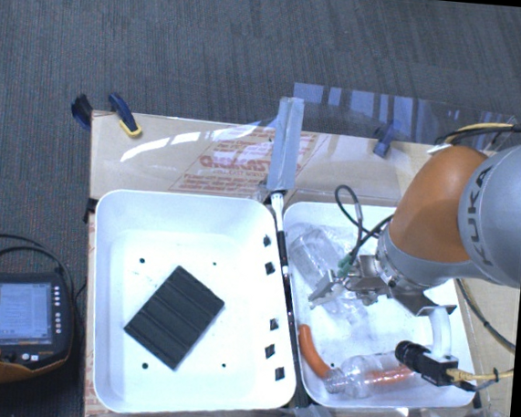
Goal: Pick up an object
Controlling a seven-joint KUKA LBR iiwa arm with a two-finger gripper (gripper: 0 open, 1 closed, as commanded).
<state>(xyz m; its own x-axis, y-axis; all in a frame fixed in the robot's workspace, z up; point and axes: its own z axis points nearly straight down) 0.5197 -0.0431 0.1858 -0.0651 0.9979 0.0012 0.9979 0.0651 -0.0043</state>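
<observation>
My gripper (pixel 338 288) hangs low inside the right bin (pixel 301 218), close above a crumpled clear plastic bottle (pixel 316 251) in the bin's upper left part. The view does not settle whether it touches the bottle. Another clear bottle (pixel 368 377) with orange inside lies along the bin's front wall. An orange tube (pixel 313 349) rests at the front left corner. In the left bin (pixel 111 234) lies a flat black ribbed pad (pixel 175 317), turned at an angle.
The arm's orange and grey wrist (pixel 452 221) covers the right bin's right half. A teach pendant (pixel 16 317) sits on the floor to the left. Blue and yellow clamps (pixel 114 114) hold the board behind the bins.
</observation>
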